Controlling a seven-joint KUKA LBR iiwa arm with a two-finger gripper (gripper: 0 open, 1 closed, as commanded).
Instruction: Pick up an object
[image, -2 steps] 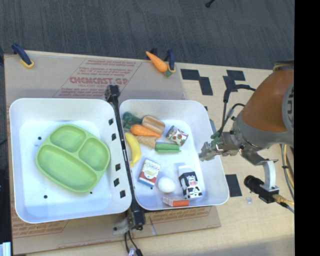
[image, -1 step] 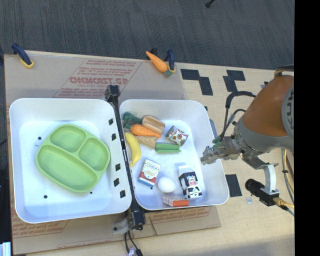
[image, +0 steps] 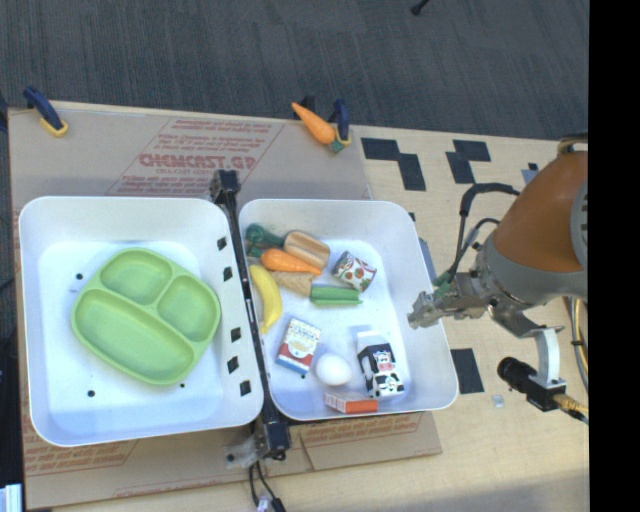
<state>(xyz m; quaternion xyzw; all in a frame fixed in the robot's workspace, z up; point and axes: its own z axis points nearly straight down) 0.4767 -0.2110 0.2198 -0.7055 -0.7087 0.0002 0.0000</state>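
While the pincer (image: 418, 310) hangs over the right bin's (image: 415, 235) right rim, its opening cannot be told; blurred, nothing seen held. Just left of it, inside the bin: a green bean (image: 335, 295) lying long axis left-right, a yellow banana (image: 267, 297) farther left running top to bottom, a white egg (image: 333, 371) below-left, smooth and round. Well left, a green divided plate (image: 146, 316), glossy plastic. Arm cut off at right.

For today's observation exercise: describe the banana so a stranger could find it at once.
Find the right white bin, the one packed with toy food. Along its left wall lies the banana, beside the carrot. It is the only plain yellow, curved item there.
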